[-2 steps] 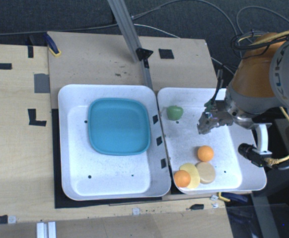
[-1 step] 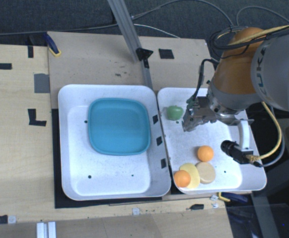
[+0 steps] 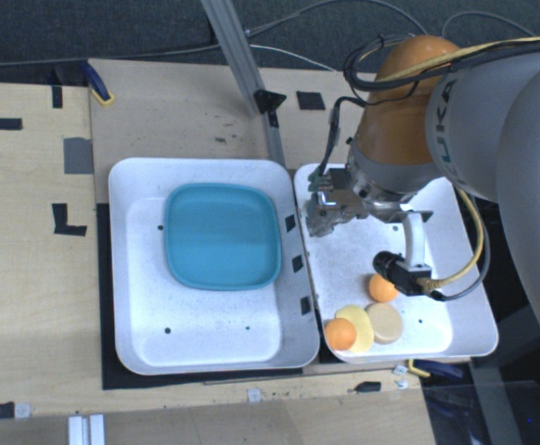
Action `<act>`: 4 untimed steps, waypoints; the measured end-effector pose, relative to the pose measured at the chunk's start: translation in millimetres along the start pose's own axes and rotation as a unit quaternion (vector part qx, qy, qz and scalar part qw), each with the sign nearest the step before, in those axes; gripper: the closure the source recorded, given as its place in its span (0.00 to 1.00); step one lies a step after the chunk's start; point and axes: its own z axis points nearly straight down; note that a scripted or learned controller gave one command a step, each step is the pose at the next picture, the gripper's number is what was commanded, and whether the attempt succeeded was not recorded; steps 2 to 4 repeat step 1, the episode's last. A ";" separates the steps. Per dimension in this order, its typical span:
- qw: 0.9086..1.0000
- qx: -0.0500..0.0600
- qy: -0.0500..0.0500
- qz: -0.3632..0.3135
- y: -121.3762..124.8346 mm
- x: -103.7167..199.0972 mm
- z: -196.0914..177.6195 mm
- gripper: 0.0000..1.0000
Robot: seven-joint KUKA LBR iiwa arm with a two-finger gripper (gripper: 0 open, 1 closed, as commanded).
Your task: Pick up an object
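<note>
The tool [image 3: 324,213] is seen low over the right bin [image 3: 456,336], at its far-left corner — open or shut cannot be told. Two orange balls [image 3: 341,333] and pale discs [image 3: 385,324] are clustered at the bin's near side. A blue plate [image 3: 222,235] is seen in the left bin [image 3: 140,341].

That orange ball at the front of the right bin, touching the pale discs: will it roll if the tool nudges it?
Probably. The orange ball looks round and smooth, so a nudge should roll it. The pale discs beside it and the right bin's front wall may stop it. Its curve may slip from a pinch.
</note>
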 end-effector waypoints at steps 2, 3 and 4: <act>1.000 0.001 0.000 0.000 24.2 43.5 6.0 1.00; 1.000 0.001 0.000 0.000 24.2 43.5 6.0 1.00; 1.000 0.001 0.000 0.000 24.2 43.5 6.0 1.00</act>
